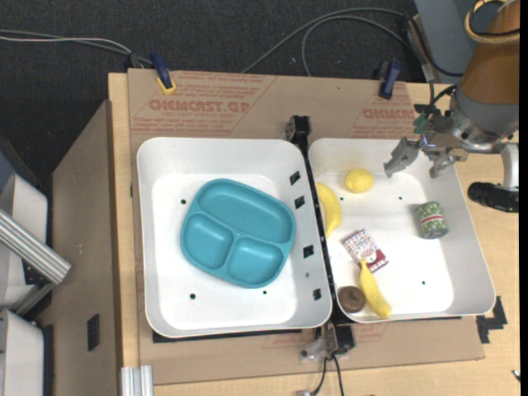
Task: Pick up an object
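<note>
Beside the teal plate [238, 232] in its own bin, my right bin [470, 246] holds banana [375, 291], green can [430, 219] and lemon [358, 180], and my hand [417, 159], spread and empty just beyond the lemon, could nudge that round fruit rolling away.

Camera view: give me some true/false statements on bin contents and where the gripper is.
1. The teal divided plate lies in the left bin. True.
2. The gripper holds the banana. False: it is open above the right bin's far edge, nothing between its fingers.
3. The green can lies in the left bin. False: it is in the right bin.
4. The lemon lies in the right bin, left of the gripper. True.
</note>
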Controlling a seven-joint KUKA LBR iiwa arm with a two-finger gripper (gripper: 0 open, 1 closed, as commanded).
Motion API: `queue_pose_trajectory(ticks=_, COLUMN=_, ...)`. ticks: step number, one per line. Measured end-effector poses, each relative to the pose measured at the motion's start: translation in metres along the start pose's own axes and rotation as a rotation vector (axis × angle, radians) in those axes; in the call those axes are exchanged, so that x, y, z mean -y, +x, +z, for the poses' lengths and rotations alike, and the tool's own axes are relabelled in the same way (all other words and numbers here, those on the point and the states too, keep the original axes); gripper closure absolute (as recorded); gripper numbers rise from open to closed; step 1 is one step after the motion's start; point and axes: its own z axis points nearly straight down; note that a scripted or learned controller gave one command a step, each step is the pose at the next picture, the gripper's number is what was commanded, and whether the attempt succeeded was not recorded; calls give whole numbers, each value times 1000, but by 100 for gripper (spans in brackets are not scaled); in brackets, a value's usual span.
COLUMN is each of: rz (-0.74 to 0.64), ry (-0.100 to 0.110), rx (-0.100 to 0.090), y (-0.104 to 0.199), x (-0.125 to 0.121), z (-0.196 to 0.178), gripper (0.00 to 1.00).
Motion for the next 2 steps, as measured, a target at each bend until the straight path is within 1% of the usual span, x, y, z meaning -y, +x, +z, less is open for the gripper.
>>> queue_pose_trajectory(ticks=1, rz=-3, ry=-14, rx=2, y=1, x=-3, z=-8, gripper=0)
queue_pose_trajectory(ticks=2, rz=-1, ry=-9, rx=1, y=-6, x=4, z=41, gripper=0)
